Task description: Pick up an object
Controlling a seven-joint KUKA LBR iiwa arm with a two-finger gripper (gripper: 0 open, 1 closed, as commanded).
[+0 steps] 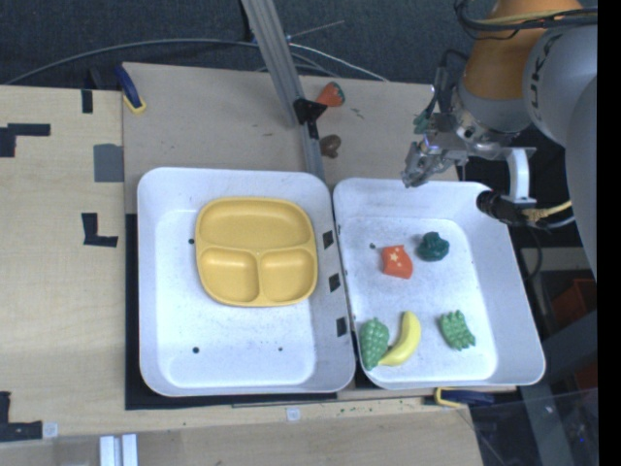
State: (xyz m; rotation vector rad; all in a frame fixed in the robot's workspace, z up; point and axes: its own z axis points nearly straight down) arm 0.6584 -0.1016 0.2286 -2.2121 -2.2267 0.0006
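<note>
Grey metal, the gripper (419,173) hung over the far rim of the right bin (509,289), and from where I stood I could not tell how it was set; nothing was visibly in it. Below it in that bin lay a red piece (396,261) just beside a dark green one (433,247). Nearer the front sat a banana (405,340) touching a green bunch (375,338), another green piece (455,329) apart. The left bin (165,289) held a yellow divided plate (257,250).
</note>
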